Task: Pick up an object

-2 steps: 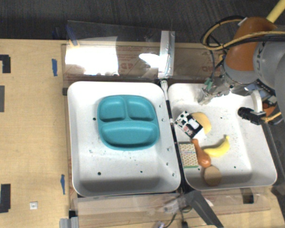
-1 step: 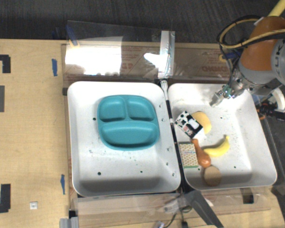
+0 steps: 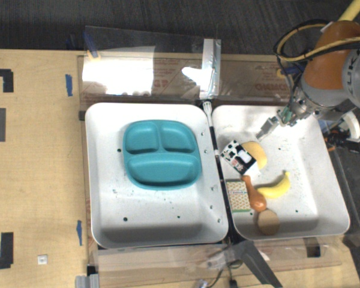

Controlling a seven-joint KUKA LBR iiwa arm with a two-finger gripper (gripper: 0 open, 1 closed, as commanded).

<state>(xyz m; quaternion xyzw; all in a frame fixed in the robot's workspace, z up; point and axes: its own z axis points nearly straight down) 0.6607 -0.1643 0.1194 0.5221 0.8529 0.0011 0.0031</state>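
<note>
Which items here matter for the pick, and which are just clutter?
Job:
hand
banana
black-and-white box
orange-handled tool
right bin

Lying about:
teal tray
left bin
clear panel
blue tape

Both bins, the left bin (image 3: 102, 161) and the right bin (image 3: 324, 179), appear to be smooth white plastic with a soft sheen. The divided tray (image 3: 162, 153) is teal plastic, smooth and semi-matt. The desk (image 3: 36, 161) surface looks like matt, light wood or fibreboard. Behind the bins, a clear sheet (image 3: 144, 71) is glossy and reflective, edged with silvery tape (image 3: 211, 65). The banana (image 3: 275, 186) has a smooth yellow, slightly shiny skin. The arm (image 3: 336, 59) shows matt grey casing and a glossy orange band. The pincer (image 3: 269, 126) looks metallic and grey.
</note>
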